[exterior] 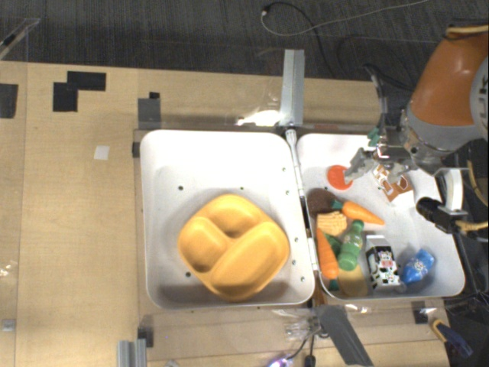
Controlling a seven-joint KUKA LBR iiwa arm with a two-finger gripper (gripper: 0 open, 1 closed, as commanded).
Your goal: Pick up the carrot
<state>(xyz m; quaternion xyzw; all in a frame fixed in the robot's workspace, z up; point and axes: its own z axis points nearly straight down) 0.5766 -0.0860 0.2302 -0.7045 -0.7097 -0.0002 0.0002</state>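
Hand [359,167], its state I cannot tell, hovers just above the carrot [361,212] in the right bin [447,281]; I'd descend centred across its thicker end.

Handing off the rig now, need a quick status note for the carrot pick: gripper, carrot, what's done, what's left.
Gripper: over the upper part of the right bin, near a small red-orange round piece. Nothing is visible between its fingers; open or shut cannot be told from this view.
Carrot: lying in the right bin, below and slightly right of the gripper, beside a cracker-like piece. A second orange carrot-like piece lies lower left, next to a green bottle.
Left bin: holds a large yellow bowl.
Done: arm is positioned over the right bin.
Left: descend on the carrot, grasp, lift.
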